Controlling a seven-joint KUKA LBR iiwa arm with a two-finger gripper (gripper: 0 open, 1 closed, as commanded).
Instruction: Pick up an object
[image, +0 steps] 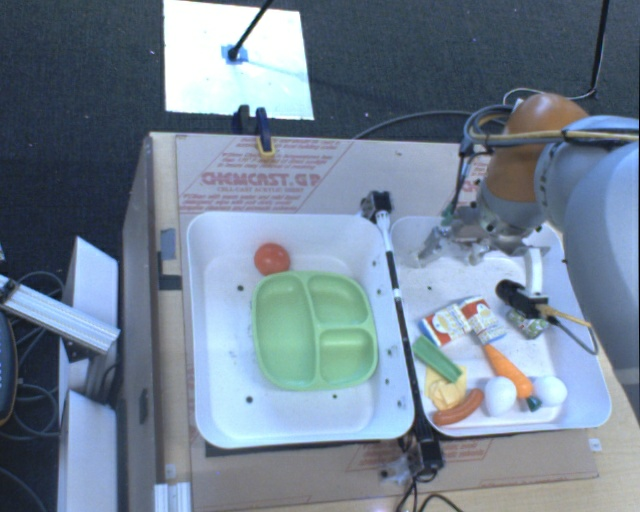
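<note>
**A:** Camera view, left to right: what lies where?

**B:** Left white plastic bin (225, 400), centre-left of the frame, holds a small red ball-like fruit (271, 258) and a pale green divided plastic plate (313, 329). Right white bin (590, 395), lower right, holds a red-and-white printed carton (461, 321), a green flat block (437, 358), a reddish toy sausage (458, 407), an orange toy carrot (508, 369) and two white eggs (523, 392).

**A:** And the hand?

**B:** The hand (455, 243) hangs at the right bin's upper end, apart from those toys. Nothing sits between its fingers; whether they are spread I cannot tell.

**A:** So progress?

**B:** I judge nothing is lifted yet; choosing, closing and raising all remain.
</note>
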